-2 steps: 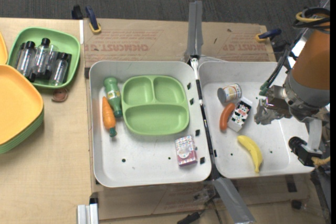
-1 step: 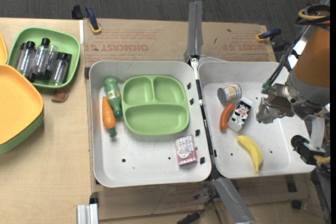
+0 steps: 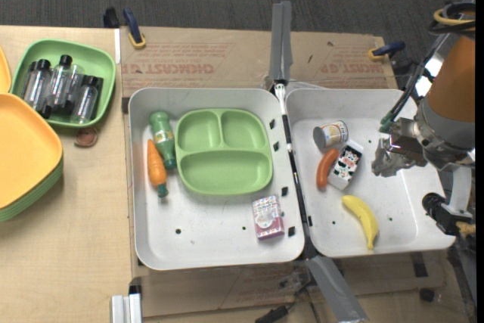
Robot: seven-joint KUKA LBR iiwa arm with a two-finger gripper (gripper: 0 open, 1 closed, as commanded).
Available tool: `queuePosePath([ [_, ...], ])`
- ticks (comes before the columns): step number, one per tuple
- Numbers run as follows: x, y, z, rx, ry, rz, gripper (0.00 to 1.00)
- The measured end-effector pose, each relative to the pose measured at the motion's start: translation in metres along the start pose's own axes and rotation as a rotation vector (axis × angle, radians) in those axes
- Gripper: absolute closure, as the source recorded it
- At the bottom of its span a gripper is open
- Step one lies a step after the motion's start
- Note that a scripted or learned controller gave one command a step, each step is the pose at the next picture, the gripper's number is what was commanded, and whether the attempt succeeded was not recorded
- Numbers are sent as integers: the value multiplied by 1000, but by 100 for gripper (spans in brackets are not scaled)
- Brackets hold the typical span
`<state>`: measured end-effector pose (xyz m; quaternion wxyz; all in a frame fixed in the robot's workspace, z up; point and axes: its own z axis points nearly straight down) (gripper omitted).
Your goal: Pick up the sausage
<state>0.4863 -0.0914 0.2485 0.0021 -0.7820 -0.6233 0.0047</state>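
Gripper (image 3: 389, 156) first: I see it hanging over the right bin (image 3: 401, 234), toward its right side, fingers pointing down; from this angle I can't tell whether they are parted or closed, and nothing shows between them.

Going left to right. On the bench's far left sit stacked orange plates (image 3: 26, 155) and a small green tray (image 3: 102, 72) of dark bottles (image 3: 60, 87). In the left bin (image 3: 204, 246) a green bottle (image 3: 161, 136) and a carrot (image 3: 156, 166) lie along the left wall, touching each other. Just right of them is a green divided plate (image 3: 223, 149), and a small pink packet (image 3: 268, 217) lies nearer me, close to the right wall. The near-left floor of that bin is bare.

In the right bin, the sausage (image 3: 327, 167) lies left of centre, apart from the left wall. It is a short orange-red piece, rounded at both ends, slightly curved, running near-left to far-right. Its far end sits just below a tipped silver can (image 3: 330, 135), and a white carton (image 3: 346, 165) with black markings presses against its right side. A banana (image 3: 363, 218) lies nearer me, apart from the sausage. Bare floor lies between the sausage and the left wall.
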Motion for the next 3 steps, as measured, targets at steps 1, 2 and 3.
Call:
queuePosePath([
  [1,-1,0,-8,3,-2,1,100],
  [2,-2,1,-15,6,-4,1,100],
  [3,-4,1,-23,9,-6,0,100],
])
